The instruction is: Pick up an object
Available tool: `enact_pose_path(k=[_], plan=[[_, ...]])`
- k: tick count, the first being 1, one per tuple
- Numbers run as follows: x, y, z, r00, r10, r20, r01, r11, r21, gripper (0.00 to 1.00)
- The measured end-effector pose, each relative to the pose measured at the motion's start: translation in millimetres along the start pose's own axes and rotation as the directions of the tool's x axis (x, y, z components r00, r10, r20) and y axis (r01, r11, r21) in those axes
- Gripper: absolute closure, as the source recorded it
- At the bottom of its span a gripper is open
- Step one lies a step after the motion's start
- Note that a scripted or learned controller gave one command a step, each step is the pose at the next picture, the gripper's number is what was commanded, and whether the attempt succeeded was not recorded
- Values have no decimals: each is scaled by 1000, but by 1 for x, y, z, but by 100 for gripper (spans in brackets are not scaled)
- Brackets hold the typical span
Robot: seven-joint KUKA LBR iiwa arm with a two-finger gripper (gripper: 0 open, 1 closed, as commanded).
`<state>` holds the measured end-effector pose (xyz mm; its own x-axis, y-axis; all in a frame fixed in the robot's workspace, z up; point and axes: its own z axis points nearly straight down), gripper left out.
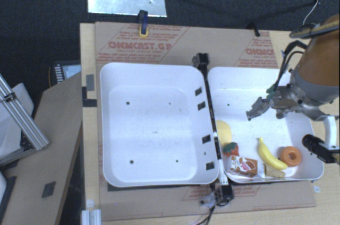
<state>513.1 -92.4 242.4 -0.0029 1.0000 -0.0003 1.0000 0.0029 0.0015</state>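
— Where is the gripper (pixel 254 112)?
— Over the right bin (pixel 239 86), holding nothing; whether its fingers are spread, I cannot tell.
— And the objects?
— Banana (pixel 268 154), orange ring (pixel 290 156) and snack packet (pixel 244 165) lie along the bin's near edge.

Bench (pixel 159 38) bears two white bins (pixel 114 80) side by side.

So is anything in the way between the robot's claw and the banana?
Nothing visible. The gripper hovers over bare white floor of the right bin, and the banana lies nearer the front, with open floor between them. The orange ring sits beside the banana on its right, not in the path.
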Motion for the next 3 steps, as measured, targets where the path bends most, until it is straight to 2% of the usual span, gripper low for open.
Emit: enact_pose_path(k=[1,2,3], plan=[[-5,66,55,1000,-4,1,4,1000,-1,0],[8,159,108,1000,-5,-1,5,1000,-4,0],[55,159,-40,1000,-8,-1,8,1000,-17,0]])
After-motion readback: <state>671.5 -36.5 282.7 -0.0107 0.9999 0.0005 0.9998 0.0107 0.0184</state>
